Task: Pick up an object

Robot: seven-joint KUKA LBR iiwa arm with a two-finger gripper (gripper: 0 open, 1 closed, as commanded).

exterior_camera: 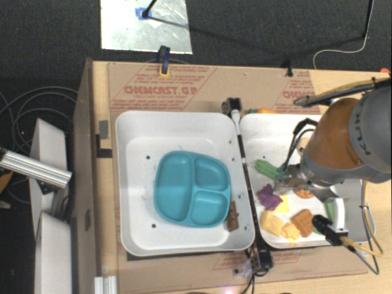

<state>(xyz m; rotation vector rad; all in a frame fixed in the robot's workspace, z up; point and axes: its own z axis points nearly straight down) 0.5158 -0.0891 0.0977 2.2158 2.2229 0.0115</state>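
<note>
End effector [287, 177] largely beneath arm [340, 141]

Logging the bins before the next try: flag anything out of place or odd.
A small brown piece lies apart in the left bin, against its wall nearest the right bin, beside the teal plate; the other small items cluster in the right bin. Nothing looks spilled or broken.

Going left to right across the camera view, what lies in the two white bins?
Teal divided plastic plate → small dark brown piece → purple crumpled toy → orange-brown block. The green piece and yellow pieces overlap the purple one sideways, so they are left out.
</note>
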